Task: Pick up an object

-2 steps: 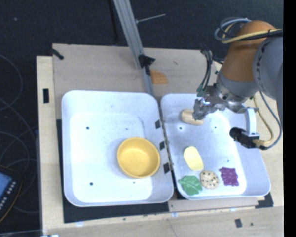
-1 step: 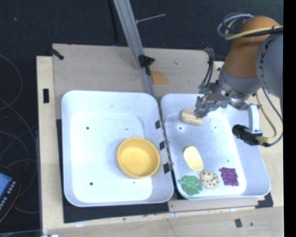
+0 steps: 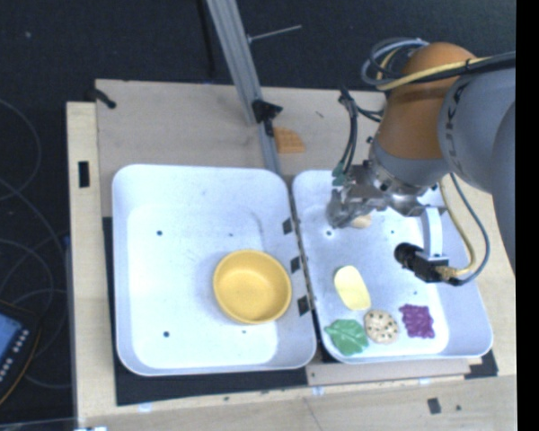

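My gripper [image 3: 345,212] is low over the far left part of the right bin [image 3: 467,317], hanging from the grey arm with the orange band. A small beige object [image 3: 365,221] lies right beside it, partly hidden by the gripper body. Nearer the front of that bin lie a pale yellow oblong piece [image 3: 351,287], a green leaf-shaped piece [image 3: 345,335], a speckled cookie [image 3: 380,326] and a purple bunch of grapes [image 3: 418,321]. A yellow bowl [image 3: 251,286] stands in the left bin [image 3: 153,214], near its right wall.
A grey metal post [image 3: 238,61] slants down to the far edge between the bins. A small orange block [image 3: 288,140] lies on the bench behind them. A black cable fitting [image 3: 419,260] hangs from the wrist over the right bin.
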`<state>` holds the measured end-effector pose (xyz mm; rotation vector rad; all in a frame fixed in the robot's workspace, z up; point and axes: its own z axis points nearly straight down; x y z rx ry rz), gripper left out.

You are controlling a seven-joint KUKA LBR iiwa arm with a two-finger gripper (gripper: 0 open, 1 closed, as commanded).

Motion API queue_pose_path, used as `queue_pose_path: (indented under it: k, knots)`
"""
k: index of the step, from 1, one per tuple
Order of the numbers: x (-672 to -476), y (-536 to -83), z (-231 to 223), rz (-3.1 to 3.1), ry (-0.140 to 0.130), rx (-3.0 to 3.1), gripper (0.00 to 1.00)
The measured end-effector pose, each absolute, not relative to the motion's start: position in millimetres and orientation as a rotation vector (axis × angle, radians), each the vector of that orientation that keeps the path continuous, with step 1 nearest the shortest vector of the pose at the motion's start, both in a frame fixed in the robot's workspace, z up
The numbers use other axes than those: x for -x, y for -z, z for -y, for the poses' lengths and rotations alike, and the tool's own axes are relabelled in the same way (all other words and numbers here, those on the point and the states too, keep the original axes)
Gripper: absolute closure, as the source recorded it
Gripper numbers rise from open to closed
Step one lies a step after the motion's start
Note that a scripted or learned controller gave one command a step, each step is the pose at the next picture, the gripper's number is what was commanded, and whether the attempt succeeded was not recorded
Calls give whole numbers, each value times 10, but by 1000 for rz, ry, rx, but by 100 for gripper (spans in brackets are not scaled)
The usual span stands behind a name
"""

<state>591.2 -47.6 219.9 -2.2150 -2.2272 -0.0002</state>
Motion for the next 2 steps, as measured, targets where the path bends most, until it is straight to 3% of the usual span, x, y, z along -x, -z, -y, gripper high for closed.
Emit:
queue_pose_path:
  k: [2]
  knots:
    - [-5538, -2309, -458, 2230, 4, 2211, 100]
